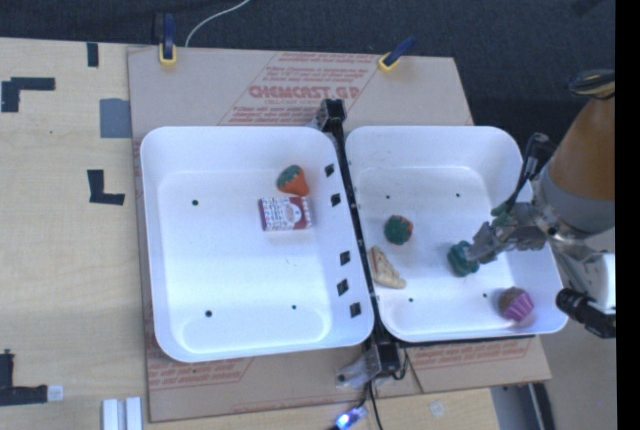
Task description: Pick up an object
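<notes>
1. Two shallow white bins sit side by side on a brown board: the left bin (pixel 170 218) and the right bin (pixel 430 143), meeting along a dark divider strip.
2. Grey arm (pixel 585 168) with its orange band reaches in over the right bin's right edge.
3. Its gripper (pixel 475 253) hangs low over the right part of the right bin, about midway between the far and near edges. The fingertips are at a dark green object (pixel 461 260), touching or just above it; whether the jaws are spread or pinching it cannot be told at this size.
4. Red and white carton (pixel 285 214) lies in the left bin, towards its right edge, roughly midway between far and near edges.
5. Orange and green fruit-like piece (pixel 292 179) lies just beyond the carton, nearer the far edge.
6. Tan wedge (pixel 387 269) lies in the right bin close to its left edge, towards the near side.
7. Green round item (pixel 399 229) rests near the middle of the right bin, just beyond the wedge.
8. Pink and purple cupcake-like toy (pixel 516 304) sits in the right bin's near right corner, apart from the gripper.
</notes>
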